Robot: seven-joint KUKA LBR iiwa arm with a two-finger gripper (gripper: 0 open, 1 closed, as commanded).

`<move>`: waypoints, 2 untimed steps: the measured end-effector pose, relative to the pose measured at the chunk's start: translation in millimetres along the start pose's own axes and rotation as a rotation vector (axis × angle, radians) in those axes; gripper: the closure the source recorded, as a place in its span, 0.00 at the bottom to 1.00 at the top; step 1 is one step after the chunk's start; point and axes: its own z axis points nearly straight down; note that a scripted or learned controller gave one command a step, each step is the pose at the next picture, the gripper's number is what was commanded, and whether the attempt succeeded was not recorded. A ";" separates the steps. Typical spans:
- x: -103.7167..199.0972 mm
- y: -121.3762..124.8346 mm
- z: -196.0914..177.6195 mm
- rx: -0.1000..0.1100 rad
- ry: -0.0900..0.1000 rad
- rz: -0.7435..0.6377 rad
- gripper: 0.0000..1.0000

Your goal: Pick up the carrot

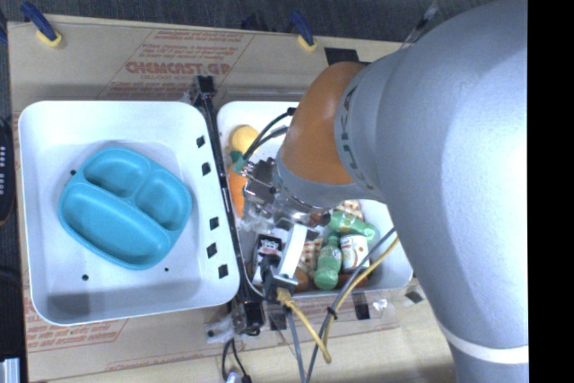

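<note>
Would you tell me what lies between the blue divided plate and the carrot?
In the camera view, the two bins' adjoining white walls separate the blue plate from the carrot.

I count two white bins [36,193], one blue divided plate [126,206], one carrot [236,190], one yellow fruit [243,138], two green bottles [328,263].

Arm [430,148] over right bin [260,114] (carrot [236,190] beside pincer [269,224]), blue tray [126,206] left

The right bin [269,114] is largely covered by the arm [404,148]; its lower part is crowded with bottles [336,251]. Open room is offered in the left bin [54,193] around the blue tray [126,204].
</note>
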 end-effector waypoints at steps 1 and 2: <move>7.0 2.3 0.3 0.003 0.001 0.370 1.00; 33.5 4.6 -23.8 0.004 -0.002 0.655 1.00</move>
